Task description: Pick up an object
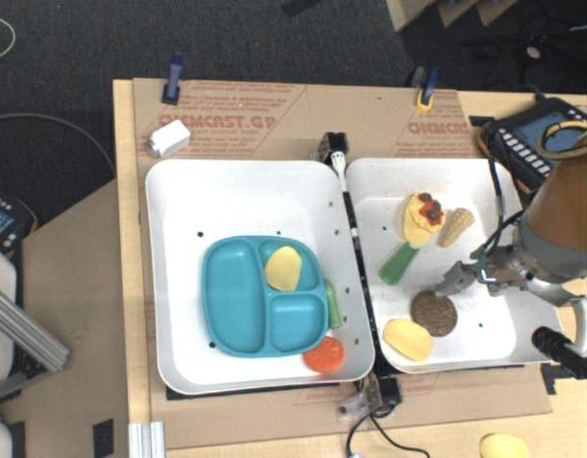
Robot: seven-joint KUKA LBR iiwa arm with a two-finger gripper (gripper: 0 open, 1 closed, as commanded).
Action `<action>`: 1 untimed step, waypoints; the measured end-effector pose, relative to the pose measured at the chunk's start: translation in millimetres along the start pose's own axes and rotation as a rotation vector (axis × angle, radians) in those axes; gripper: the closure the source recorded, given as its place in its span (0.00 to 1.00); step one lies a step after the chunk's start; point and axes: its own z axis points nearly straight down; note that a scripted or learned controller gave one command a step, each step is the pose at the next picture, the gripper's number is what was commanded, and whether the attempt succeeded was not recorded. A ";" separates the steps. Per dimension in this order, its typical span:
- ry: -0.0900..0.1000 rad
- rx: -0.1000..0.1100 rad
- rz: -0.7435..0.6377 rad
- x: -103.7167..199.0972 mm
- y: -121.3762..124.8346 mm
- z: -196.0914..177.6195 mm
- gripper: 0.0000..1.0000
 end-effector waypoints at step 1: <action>0.004 0.006 0.000 -15.9 -1.0 44.2 0.00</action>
